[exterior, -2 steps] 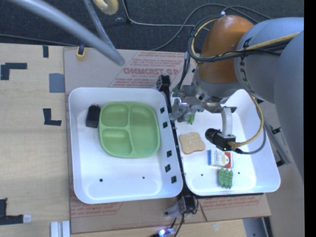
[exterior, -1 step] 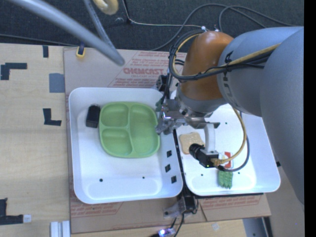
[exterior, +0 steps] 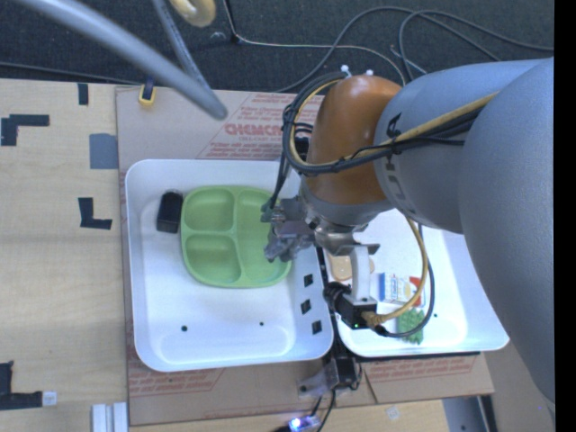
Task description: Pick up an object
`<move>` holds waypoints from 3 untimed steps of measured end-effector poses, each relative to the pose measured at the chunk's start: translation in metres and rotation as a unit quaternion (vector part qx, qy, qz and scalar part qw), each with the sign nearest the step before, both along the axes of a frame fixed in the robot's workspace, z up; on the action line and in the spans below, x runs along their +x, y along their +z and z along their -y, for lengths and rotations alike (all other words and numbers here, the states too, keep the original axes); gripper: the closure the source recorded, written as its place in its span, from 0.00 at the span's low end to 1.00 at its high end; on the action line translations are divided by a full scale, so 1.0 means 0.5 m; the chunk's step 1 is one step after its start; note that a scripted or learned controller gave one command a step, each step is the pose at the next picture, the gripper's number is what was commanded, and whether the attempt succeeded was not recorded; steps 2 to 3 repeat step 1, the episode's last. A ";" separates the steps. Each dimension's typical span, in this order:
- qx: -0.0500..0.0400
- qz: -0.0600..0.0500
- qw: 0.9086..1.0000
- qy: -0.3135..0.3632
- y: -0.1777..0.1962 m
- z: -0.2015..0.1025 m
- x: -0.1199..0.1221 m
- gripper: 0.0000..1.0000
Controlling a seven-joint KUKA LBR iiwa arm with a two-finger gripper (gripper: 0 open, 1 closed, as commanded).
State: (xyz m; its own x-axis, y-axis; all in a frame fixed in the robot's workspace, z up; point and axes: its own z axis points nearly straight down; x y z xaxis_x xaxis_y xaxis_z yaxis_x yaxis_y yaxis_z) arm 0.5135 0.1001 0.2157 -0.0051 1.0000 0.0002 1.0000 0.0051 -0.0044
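The green tray (exterior: 229,237) lies flat in the left bin (exterior: 148,268), its right edge under the hand (exterior: 281,238); whether the hand is spread or pinching, I cannot tell; a black block (exterior: 168,211) touches the tray's left edge; the tray's long axis runs along the bin's near-far direction; open white floor lies toward the near rim.

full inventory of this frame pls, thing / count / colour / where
bins: 2, white, side by side on the bench
divided plate: 1, green, in the left bin
small block: 1, black, left bin, against the plate's left edge
mixed small items: number unclear, white, blue, red and green, right bin, partly hidden by the arm
cardboard sheet: 1, brown with red print, under the bins
cables: several, black, on the dark floor beyond the bench
arm: 1, grey with orange band, reaching in from the right
gripper: 1, dark grey, over the plate's right edge
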 end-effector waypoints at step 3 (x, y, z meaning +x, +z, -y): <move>0.000 0.001 1.000 -0.001 0.000 0.004 0.002 0.00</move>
